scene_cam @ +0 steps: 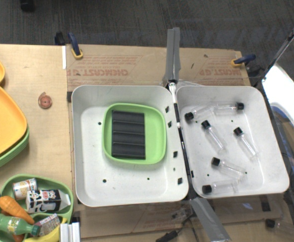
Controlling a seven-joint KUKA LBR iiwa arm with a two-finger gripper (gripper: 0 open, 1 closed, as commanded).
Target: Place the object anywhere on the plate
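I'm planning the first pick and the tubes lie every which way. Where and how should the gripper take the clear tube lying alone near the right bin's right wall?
Grip the clear tube at mid-body, coming straight down, fingers closing across its narrow width. It lies flat and slanted, black cap toward the upper left, apart from its neighbours, so both long sides look free. The right bin wall seems far enough off.

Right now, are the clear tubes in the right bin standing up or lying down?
Lying down. The clear tubes rest flat on the right bin floor, black caps pointing sideways.

2 bins [86, 185], 1 green plate [158, 135], 6 black-capped tubes [245, 144].
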